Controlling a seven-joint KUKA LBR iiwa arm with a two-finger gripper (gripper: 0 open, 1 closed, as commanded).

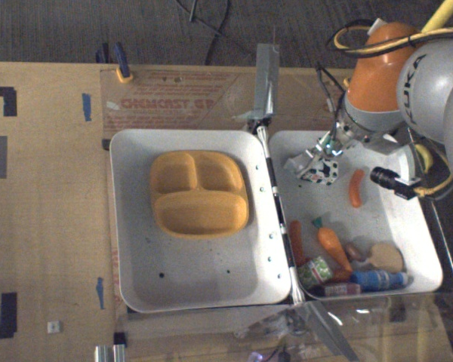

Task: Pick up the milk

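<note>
The milk (321,172), a small cow-patterned carton, lies near the back of the right bin (408,232), well apart from the sausage (355,188) and carrot (331,243). The gripper (326,151) sits just over it; whether its fingers are released or clenched I cannot tell. Best to straddle the carton's narrow sides squarely, close firmly, then lift straight up.

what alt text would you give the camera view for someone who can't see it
The gripper reaches into the right bin, right at a black-and-white milk carton, with a carrot and other toy food nearby. The left bin holds an orange divided plate.
</note>
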